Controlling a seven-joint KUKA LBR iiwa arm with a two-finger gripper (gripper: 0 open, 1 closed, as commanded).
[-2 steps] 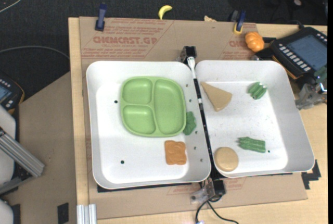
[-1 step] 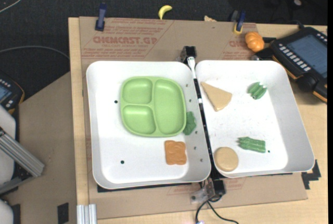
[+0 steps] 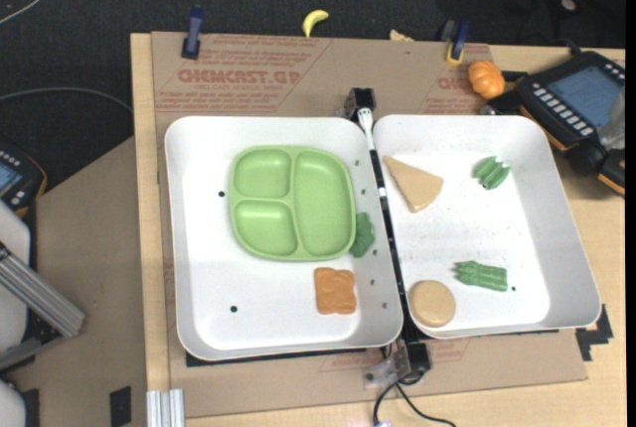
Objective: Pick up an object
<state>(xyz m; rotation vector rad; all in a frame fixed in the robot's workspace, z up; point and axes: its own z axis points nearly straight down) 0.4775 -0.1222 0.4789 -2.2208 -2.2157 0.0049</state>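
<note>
The left bin [image 3: 199,216] holds a light green divided plate [image 3: 293,202], an orange waffle-like square [image 3: 335,291] near its front, and a small dark green piece [image 3: 362,234] against the plate's right edge. In the right bin [image 3: 556,216] lie a tan wedge [image 3: 413,184] at the back left, a round tan cookie [image 3: 432,303] at the front left, a green bean cluster [image 3: 482,275] to its right, and a smaller green piece [image 3: 490,172] toward the back right.
The bins sit on a cardboard sheet [image 3: 248,72] held by blue clamps [image 3: 193,31]. A small orange fruit [image 3: 485,77] and a black handheld controller [image 3: 576,102] lie past the right bin. A yellow banana toy [image 3: 314,20] sits behind the cardboard.
</note>
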